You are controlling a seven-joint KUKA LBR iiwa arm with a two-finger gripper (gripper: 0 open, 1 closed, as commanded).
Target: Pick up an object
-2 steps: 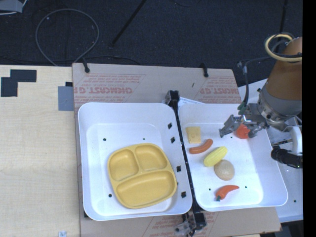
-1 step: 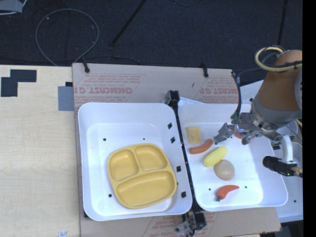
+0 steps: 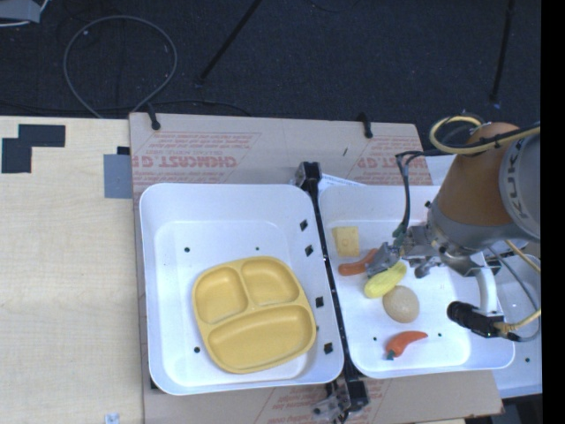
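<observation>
gripper [image 3: 388,261] is low in the right bin [image 3: 459,353], over the yellow banana-shaped piece [image 3: 385,282]; can't tell its finger state. crowded there: orange carrot [image 3: 353,268], cheese cube [image 3: 348,240], beige egg [image 3: 401,305], red pepper [image 3: 404,342]. left bin [image 3: 168,237] holds a yellow divided tray [image 3: 254,313]. cardboard [image 3: 203,153] shows mirrored red print, unreadable.

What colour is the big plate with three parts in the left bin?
The plate is yellow, seen plainly in the camera view.
</observation>
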